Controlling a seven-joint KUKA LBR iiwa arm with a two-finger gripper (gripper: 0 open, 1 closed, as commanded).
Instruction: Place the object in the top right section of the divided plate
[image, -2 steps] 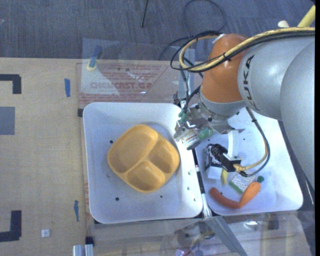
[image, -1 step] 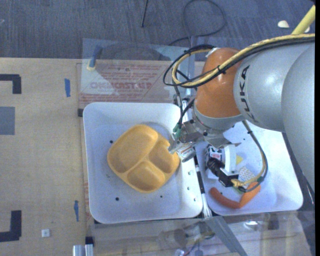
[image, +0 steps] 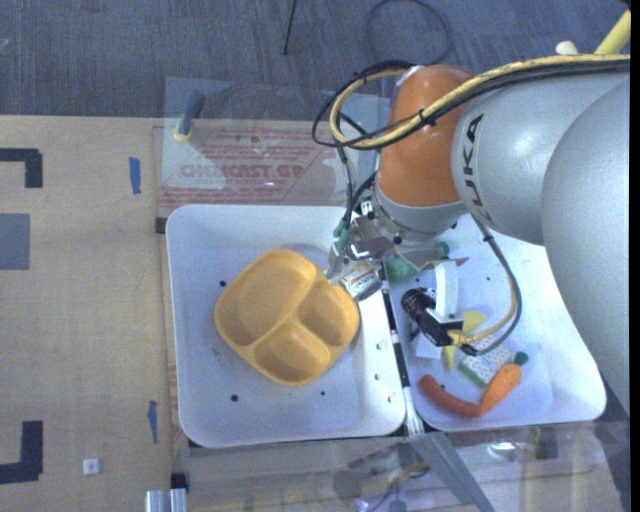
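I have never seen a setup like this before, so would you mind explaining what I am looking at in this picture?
Gladly. The picture comes from one camera fixed above a bench, looking down at a slant. The large grey machine with the orange band is a robot arm reaching in from the right. At its tip is a gripper, the part that picks things up. It hangs close to the rim where the two shallow white bins meet.

The left bin holds a yellow divided plate with three sections. The right bin holds small toy-like pieces: an orange carrot, a reddish-orange piece beside it, and a small yellow piece.

From this angle I cannot tell whether the gripper holds anything.
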